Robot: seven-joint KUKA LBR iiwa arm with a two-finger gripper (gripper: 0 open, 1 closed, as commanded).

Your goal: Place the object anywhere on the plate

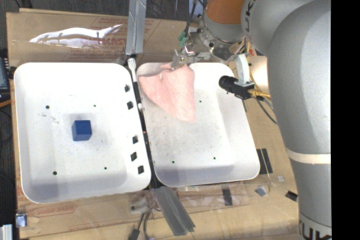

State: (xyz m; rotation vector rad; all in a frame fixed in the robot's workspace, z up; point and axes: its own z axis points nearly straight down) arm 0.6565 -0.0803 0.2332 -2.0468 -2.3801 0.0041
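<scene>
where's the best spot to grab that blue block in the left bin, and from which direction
Probably take the blue block by two opposite side faces, coming straight down from above. It sits flat on the floor of the left bin, well away from the walls, with open floor all round, so fingers could drop on either side. Its flat, parallel sides suit a two-finger pinch.

The counter (pixel 79 31) is covered with brown cardboard. On it two shallow white bins stand side by side, touching: the left bin (pixel 34 177) and the right bin (pixel 242 160). A clear plastic sheet (pixel 73 36) lies at far left.
</scene>
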